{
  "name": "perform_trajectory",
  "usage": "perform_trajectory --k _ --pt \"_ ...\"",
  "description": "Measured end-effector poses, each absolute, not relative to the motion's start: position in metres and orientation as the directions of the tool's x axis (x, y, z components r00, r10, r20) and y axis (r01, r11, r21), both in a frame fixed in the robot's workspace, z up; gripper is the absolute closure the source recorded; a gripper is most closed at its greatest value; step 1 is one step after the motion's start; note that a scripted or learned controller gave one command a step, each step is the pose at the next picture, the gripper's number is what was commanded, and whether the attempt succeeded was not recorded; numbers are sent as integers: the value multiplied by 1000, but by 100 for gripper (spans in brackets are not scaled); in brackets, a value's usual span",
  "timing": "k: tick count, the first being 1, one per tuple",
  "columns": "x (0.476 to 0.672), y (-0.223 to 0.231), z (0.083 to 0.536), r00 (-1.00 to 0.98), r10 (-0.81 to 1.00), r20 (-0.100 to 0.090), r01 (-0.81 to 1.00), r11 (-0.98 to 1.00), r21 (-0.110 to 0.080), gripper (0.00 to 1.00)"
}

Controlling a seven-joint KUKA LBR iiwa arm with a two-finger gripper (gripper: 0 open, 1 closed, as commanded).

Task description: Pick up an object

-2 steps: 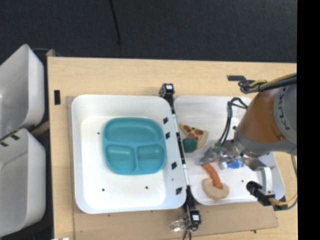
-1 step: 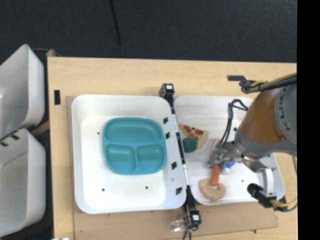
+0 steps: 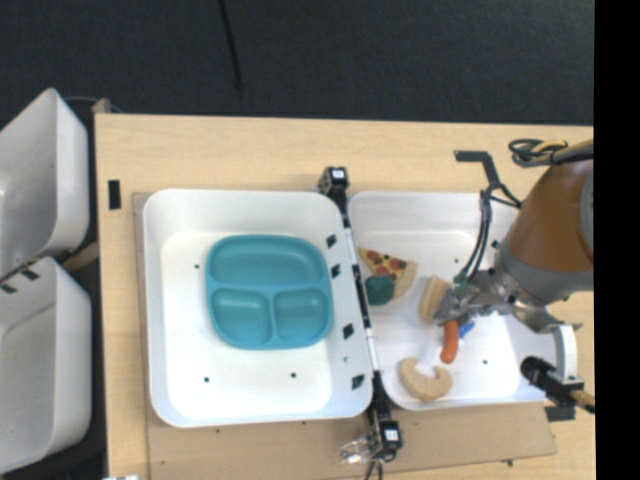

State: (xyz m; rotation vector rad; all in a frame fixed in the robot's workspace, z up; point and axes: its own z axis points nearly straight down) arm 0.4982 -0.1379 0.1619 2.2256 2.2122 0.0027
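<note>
The arm comes in from the right side of the frame, grey with a fat orange part, and bends down into the right bin [image 3: 500, 213]. Its claw [image 3: 462, 308] sits low in the middle of that bin, right over the top end of a little orange-red stick that looks like a toy hot dog [image 3: 450, 342]. I cannot tell if the claw is grabbing the stick or is loose; it is too small and dark to see.

The toys are spread out in that bin so the arm can pick any one. A toy pizza slice [image 3: 389, 266] lies at the upper left of the bin, with a small teal lump [image 3: 379, 289] touching it. A tan bread piece [image 3: 433, 298] lies just left of the claw. A curved tan roll [image 3: 426, 380] lies near the bottom edge.

The left bin [image 3: 170, 368] holds a blue tray [image 3: 268, 290] with three parts, maybe a place to put toys.

I think the arm is going for the hot dog.
</note>
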Motion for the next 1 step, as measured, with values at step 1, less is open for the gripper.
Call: perform_trajectory --k 1 --pt "500 -139 203 -3 1000 -2 1000 3 4 100"
